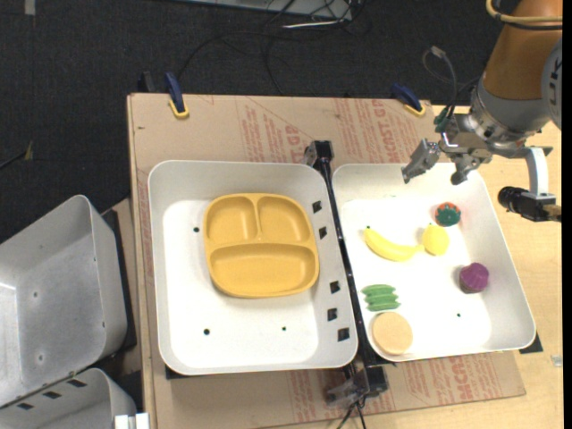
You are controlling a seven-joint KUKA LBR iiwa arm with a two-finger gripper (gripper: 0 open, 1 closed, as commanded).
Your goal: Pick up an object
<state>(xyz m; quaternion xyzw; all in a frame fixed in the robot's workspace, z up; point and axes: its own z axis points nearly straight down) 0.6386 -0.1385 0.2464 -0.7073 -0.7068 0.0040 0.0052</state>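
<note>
My gripper [439,168] hangs open above the far edge of the right bin [509,329], with nothing between its fingers. Below it in that bin lie a red and green strawberry-like toy [447,213], a yellow lemon [435,239] and a yellow banana [390,246]. Nearer the front are a purple fruit [474,277], a green pea pod [380,297] and a round tan cookie [391,332]. The strawberry toy is the closest piece, a little in front of the fingers.
The left bin [179,329] holds a yellow divided plate [261,244]. A black divider with clips [338,266] runs between the bins. A grey tub [54,293] stands off the bench at left. Cables lie on the dark floor behind.
</note>
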